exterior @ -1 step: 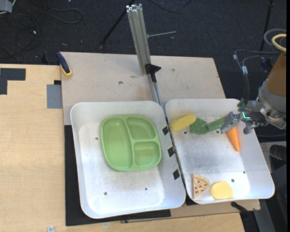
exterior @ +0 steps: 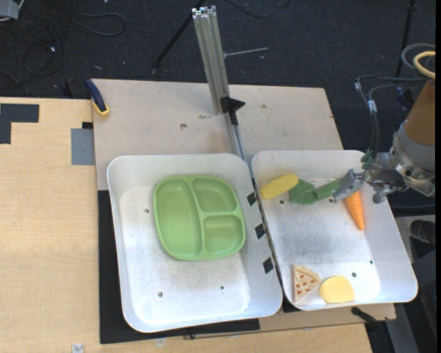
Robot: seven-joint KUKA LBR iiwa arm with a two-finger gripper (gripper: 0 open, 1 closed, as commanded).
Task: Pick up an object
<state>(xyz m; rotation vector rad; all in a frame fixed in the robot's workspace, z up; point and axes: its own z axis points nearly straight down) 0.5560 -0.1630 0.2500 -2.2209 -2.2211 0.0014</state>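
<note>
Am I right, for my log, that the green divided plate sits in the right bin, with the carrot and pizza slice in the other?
Not quite. The camera view shows the green divided plate in the left bin; the carrot and pizza slice lie in the right bin.

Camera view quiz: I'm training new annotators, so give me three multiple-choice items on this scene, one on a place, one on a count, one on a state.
1. Where is the green tray?
A. left bin
B. right bin
C. on the bench beyond the bins

2. How many compartments does the tray have?
A. two
B. three
C. five

3. How does the carrot lie?
A. in the tray
B. stacked on the pizza slice
C. in the right bin, by the gripper

Answers: 1 A, it sits in the left bin. 2 B, ridges divide it in three. 3 C, it lies in the right bin just under the gripper, far from the pizza slice.
</note>
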